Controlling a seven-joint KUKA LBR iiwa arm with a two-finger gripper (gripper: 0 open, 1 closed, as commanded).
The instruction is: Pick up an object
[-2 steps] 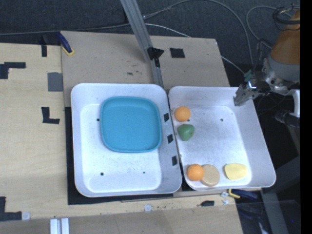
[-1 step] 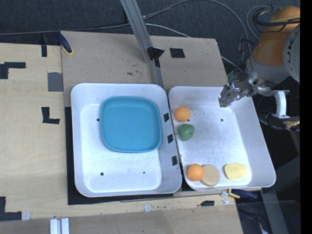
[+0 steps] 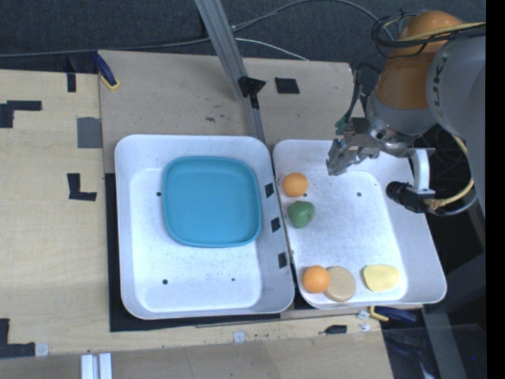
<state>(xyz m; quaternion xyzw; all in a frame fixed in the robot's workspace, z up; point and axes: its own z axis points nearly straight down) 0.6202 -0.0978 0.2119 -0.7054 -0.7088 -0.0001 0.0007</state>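
Note:
The right bin (image 3: 402, 235) holds several small things. An orange ball (image 3: 295, 185) lies near its far left corner, with a green object (image 3: 301, 213) just in front of it. Along the near edge sit a second orange ball (image 3: 316, 279), a beige round piece (image 3: 341, 283) and a yellow piece (image 3: 381, 277). My gripper (image 3: 341, 163) hangs over the far part of this bin, to the right of the upper orange ball and apart from it. Nothing shows between its fingertips.
The left bin (image 3: 138, 235) carries a blue square plate (image 3: 211, 200). A slanted metal bar (image 3: 229, 50) runs down toward the gap between the bins. Black cables loop at the right, beside the right bin's edge.

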